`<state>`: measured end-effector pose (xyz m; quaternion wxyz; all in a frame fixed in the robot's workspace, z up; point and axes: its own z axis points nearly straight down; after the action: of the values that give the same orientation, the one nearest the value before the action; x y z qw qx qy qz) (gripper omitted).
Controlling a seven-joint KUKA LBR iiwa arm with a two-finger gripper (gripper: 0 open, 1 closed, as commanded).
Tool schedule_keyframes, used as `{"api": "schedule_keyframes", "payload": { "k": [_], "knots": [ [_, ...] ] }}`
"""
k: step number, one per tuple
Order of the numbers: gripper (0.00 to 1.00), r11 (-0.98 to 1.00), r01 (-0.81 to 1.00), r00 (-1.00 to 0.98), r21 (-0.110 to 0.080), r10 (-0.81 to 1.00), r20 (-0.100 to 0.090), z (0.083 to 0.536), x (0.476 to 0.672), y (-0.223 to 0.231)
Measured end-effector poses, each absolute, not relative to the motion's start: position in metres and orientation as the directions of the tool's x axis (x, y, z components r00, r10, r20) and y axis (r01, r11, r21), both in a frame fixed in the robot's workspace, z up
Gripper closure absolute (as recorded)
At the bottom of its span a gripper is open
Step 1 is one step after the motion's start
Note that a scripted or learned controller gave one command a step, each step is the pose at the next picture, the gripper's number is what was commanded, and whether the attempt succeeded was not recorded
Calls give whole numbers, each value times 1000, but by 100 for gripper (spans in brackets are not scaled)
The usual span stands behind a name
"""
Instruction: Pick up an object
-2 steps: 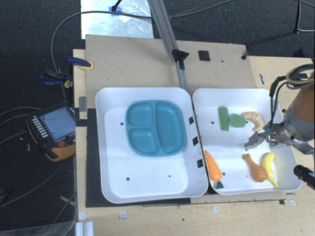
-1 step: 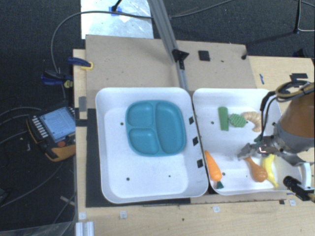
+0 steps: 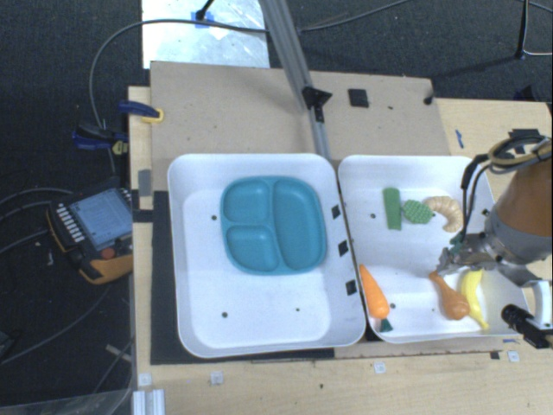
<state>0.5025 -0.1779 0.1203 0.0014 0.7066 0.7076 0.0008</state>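
The toys in the right bin were small plastic play foods. A yellow banana lay near the bin's right front corner, just beside an orange-brown drumstick. A carrot, orange with a dark green tip, lay against the bin's left wall near the front. Toward the back sat a flat green bar, a knobbly green piece just to its right, and next to that a pale tan croissant-like piece. The left bin held a blue divided plate with three compartments. The gripper hung low over the right bin, just above the banana and drumstick; how far its jaws stood apart could not be told, and nothing could be seen held between them.
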Motion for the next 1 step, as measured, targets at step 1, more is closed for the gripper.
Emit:
{"api": "schedule_keyframes", "payload": {
  "k": [1],
  "knots": [
    [100,3,1000,-3,7,1000,-3,173,508,-188]
  ]
}}
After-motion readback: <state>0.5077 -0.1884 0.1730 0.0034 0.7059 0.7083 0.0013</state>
